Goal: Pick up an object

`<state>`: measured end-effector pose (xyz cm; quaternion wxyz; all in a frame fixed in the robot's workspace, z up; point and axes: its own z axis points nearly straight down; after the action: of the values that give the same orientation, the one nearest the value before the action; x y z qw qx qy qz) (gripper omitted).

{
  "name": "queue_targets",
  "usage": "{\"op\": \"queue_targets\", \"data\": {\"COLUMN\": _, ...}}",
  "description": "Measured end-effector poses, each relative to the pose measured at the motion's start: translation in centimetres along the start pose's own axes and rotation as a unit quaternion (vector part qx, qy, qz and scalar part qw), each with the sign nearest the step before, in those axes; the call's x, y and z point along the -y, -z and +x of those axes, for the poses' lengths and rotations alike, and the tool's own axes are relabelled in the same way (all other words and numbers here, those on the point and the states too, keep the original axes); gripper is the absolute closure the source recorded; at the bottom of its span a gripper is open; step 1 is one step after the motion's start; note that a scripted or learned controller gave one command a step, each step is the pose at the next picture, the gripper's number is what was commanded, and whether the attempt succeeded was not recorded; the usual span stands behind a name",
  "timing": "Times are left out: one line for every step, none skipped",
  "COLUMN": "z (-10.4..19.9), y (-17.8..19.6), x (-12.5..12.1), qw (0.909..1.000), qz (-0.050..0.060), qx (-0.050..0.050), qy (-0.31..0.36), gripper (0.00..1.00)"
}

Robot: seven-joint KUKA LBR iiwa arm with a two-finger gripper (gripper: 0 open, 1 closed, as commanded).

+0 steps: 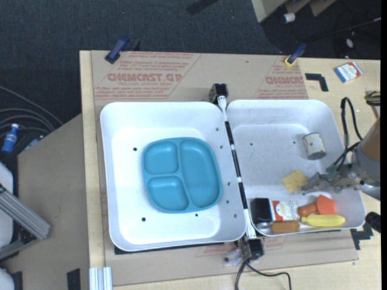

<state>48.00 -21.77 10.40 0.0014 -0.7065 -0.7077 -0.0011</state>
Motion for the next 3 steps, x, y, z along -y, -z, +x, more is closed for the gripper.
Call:
{"op": "queue_targets", "data": {"z": 0.0, "y": 1.0, "x": 0.0, "qw": 1.0, "qz": -0.001, "qx": 0.0, "qy": 0.0, "gripper": 1.0}}
{"op": "queue_targets", "data": {"z": 0.0, "y": 1.0, "x": 0.0, "qw": 1.0, "qz": 0.0, "qx": 0.0, "qy": 0.0, "gripper": 0.0}}
{"op": "queue_targets", "data": {"z": 0.8, "y": -1.9, "x": -9.9, "qw": 1.0, "qz": 0.0, "qx": 0.001, "qy": 0.0, "gripper": 0.0}}
